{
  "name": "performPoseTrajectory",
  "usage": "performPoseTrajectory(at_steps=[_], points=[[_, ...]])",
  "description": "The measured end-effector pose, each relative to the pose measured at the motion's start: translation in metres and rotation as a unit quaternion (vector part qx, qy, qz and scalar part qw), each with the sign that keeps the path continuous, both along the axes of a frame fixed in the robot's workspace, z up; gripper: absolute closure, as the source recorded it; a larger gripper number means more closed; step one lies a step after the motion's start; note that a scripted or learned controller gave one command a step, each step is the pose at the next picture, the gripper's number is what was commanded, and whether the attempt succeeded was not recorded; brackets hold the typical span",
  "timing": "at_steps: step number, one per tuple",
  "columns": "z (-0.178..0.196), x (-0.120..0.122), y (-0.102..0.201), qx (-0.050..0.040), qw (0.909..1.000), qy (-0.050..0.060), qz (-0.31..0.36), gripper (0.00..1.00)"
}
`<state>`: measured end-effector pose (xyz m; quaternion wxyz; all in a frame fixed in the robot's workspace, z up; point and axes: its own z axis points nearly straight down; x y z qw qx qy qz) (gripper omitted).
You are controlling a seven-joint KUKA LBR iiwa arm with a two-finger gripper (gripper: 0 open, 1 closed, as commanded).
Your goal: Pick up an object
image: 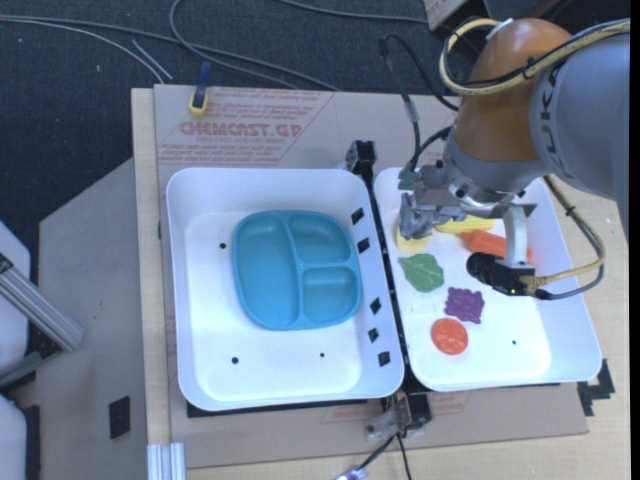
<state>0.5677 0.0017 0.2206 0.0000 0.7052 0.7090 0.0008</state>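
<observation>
gripper (415, 218) over right bin (570, 353) – finger state unclear | green piece (422, 271), purple piece (464, 304), orange disc (450, 337) nearby – blue tray (296, 268) left bin

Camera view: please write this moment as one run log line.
tool over right bin | near yellow piece | blue tray in left bin

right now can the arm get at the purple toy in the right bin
Probably yes. The purple toy lies uncovered on the bin floor, apart from the green toy and the orange ball, and the claw hangs close by over the same bin.
</observation>
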Motion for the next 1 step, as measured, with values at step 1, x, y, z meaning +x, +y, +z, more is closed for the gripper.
performPoseTrajectory(at_steps=[1], points=[[0.0038,0.0336,0.0473,0.0006,1.0000,-0.001,0.000,1.00]])
